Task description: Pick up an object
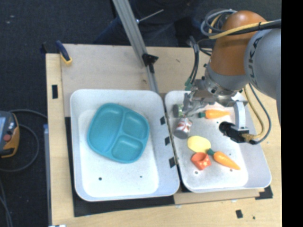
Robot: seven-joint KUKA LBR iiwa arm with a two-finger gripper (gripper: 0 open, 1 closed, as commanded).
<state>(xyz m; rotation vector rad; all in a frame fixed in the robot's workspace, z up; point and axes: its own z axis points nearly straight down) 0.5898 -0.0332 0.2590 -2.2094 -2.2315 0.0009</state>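
Hovering over the right bin's (258,174) left part, the gripper (185,109) sits just above a small silver can (182,128); whether it grips anything I cannot tell. A lemon (199,143), tomato (200,161) and carrot (225,160) lie nearby. Descend straight, centred on the can, away from the wall.

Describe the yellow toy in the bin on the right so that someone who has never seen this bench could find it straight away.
Look in the right bin, beside the one holding the blue divided plate. Near its middle lies the yellow toy, a smooth, rounded, lemon-like lump. The orange carrot and small red piece just below it are darker; it alone is plain yellow.
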